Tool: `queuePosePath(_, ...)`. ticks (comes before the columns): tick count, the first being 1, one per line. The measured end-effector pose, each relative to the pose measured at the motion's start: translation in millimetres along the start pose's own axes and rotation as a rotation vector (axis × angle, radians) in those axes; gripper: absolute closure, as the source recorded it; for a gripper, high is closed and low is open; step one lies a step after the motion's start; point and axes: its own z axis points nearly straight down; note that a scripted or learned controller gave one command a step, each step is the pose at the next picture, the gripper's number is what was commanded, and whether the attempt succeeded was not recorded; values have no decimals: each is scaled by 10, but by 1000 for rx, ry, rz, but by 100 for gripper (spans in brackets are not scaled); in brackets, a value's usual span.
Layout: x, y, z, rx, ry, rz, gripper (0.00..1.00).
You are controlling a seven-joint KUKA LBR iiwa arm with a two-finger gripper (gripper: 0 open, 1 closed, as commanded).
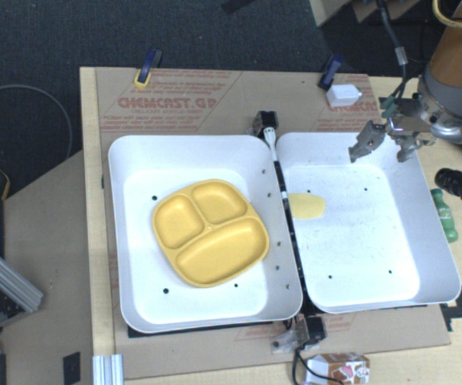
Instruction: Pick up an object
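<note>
Nothing is picked up yet. The gripper (pixel 383 143) hangs over the far edge of the right bin (pixel 391 283), jaws spread and empty. A small yellow piece (pixel 306 206) lies flat at that bin's left wall, long axis roughly left-right. A yellow tray (pixel 210 233) sits in the left bin (pixel 135 167), long axis slanting from near right to far left. Reach, close and lift all remain.
</note>
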Motion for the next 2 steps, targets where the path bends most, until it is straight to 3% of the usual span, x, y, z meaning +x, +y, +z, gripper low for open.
queuePosePath(1,337,-692,-1537,-14,-2,-4,0)
queuePosePath(2,263,-1183,-2779,-20,-3,0,0)
